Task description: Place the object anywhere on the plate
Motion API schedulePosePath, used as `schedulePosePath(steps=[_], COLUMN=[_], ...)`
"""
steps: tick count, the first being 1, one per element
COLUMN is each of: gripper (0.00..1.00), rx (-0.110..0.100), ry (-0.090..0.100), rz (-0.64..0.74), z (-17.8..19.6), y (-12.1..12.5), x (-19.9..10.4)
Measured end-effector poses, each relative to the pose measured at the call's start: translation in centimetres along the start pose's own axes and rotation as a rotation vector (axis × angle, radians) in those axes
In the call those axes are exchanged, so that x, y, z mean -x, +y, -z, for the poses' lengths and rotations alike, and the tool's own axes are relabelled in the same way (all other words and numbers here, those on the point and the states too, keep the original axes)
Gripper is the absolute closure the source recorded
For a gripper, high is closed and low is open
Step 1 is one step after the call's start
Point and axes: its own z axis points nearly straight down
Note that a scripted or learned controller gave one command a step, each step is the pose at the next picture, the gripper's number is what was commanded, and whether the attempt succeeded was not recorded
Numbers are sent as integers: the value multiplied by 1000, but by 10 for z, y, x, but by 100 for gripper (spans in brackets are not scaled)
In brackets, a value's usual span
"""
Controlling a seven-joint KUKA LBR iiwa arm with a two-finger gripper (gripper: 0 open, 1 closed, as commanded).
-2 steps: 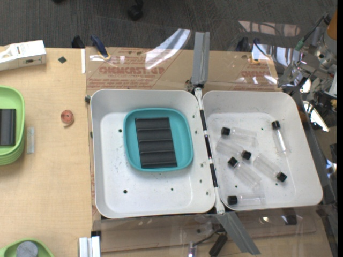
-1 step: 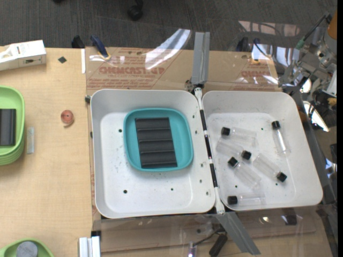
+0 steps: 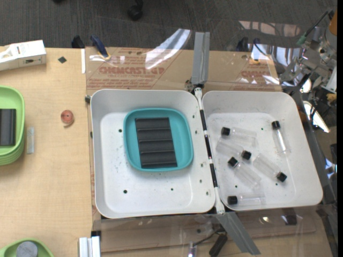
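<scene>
1. Two shallow white bins stood side by side on the tabletop [image 3: 48, 186]: the left bin [image 3: 107, 191] and the right bin [image 3: 300, 191], meeting along a central seam.
2. A teal plate [image 3: 185, 143] lay flat in the left bin, slightly toward the far side. A dark ribbed block [image 3: 155, 142] rested on it, covering most of its middle.
3. The task's objects, clear vials with black caps, lay scattered on the floor of the right bin, all on their sides. One vial [image 3: 278, 135] lay near the far right wall; another vial [image 3: 238, 133] near the far left; others lay between and toward the near wall, some touching or overlapping.
4. No vial was on the plate.
5. Part of the robot's hardware [image 3: 316, 52] showed at the upper right, beyond the right bin's far corner. Whether the end effector was spread or pressed together could not be told from that clutter.
6. On the left of the tabletop sat a green tray [image 3: 16, 98] and a small round reddish item [image 3: 66, 116].
</scene>
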Motion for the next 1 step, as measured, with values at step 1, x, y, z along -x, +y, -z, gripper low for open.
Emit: schedulePosePath(steps=[1], gripper=[0], rx=[0], ry=[0], rz=[-80], z=[21], y=[2], x=[8])
